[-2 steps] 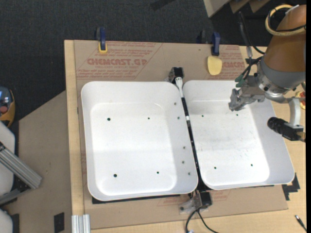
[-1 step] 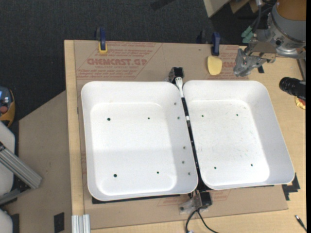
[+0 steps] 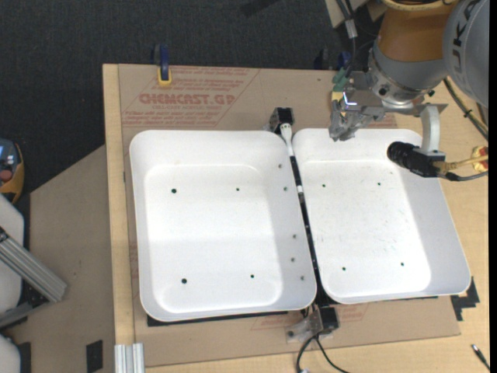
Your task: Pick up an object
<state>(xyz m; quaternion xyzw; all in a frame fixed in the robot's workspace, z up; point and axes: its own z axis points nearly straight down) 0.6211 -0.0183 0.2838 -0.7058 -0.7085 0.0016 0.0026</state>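
Currently the gripper (image 3: 342, 127) is hanging over the far rim of the right bin (image 3: 435, 231), near its far-left corner; whether it is released or clenched cannot be told. No pickable object is showing between its tips. The left bin (image 3: 147, 208) is lying just beside it on the worktop (image 3: 116, 130)

you are looking down at a slant on a pale brown cardboard sheet with faded red lettering (image 3: 186, 98), lying on a light wooden bench top (image 3: 70, 231). a small blue and yellow clamp (image 3: 163, 63) grips the sheet's far edge. behind the bench, dark grey speckled carpet floor (image 3: 116, 18) fills the top. a ribbed silver aluminium rail (image 3: 31, 266) crosses the lower left.
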